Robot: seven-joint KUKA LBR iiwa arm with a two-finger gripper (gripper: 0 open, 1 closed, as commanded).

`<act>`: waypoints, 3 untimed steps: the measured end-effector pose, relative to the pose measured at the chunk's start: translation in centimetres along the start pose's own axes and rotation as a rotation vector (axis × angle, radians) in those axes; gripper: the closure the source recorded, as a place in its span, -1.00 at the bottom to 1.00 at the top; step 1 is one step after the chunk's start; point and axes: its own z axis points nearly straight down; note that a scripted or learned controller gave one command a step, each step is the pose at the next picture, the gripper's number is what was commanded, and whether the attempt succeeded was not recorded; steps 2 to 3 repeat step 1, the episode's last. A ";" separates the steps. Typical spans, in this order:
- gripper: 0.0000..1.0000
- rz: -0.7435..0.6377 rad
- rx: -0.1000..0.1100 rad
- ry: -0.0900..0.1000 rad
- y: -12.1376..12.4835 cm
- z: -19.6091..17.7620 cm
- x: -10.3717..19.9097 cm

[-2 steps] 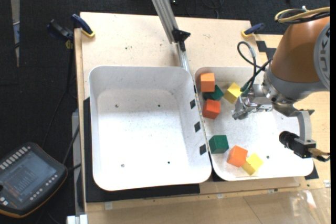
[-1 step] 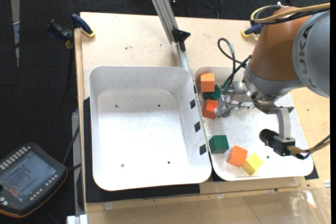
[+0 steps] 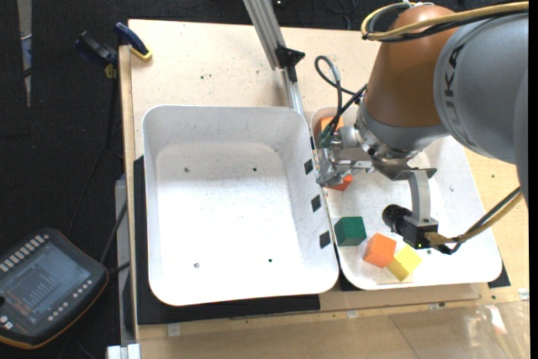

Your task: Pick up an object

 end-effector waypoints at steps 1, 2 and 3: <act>1.00 0.000 -0.001 0.000 -0.8 -0.6 5.2; 1.00 0.000 -0.001 0.000 -0.8 -0.6 5.2; 1.00 0.000 -0.001 0.000 -0.8 -0.6 5.2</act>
